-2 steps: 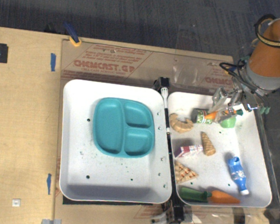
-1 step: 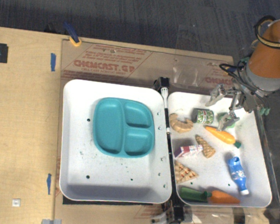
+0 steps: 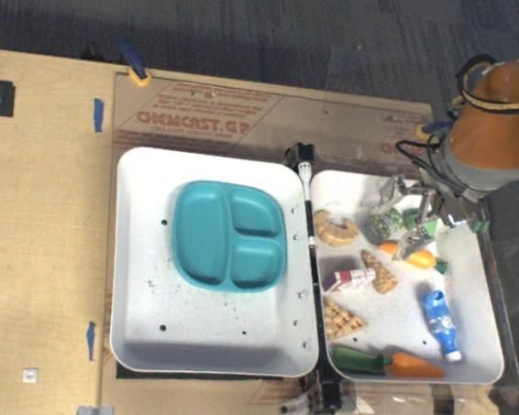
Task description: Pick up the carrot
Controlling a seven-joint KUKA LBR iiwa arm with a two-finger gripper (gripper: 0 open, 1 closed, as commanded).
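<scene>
The carrot (image 3: 416, 366), orange with a dark green top pointing left, lies flat along the near wall of the right bin (image 3: 492, 323). My gripper (image 3: 408, 219) hangs low over the far part of that bin, above a green can (image 3: 382, 226) and close to a small orange piece with a green tip (image 3: 419, 258). The carrot is well apart from the gripper, towards the near edge. Nothing shows as held.
The right bin also holds a tan pastry ring (image 3: 335, 230), a small red-and-white bottle (image 3: 352, 278), two waffle-like wedges (image 3: 341, 323), and a blue bottle (image 3: 439, 324). In the left bin (image 3: 129, 308) sits a teal divided plate (image 3: 231, 236).
</scene>
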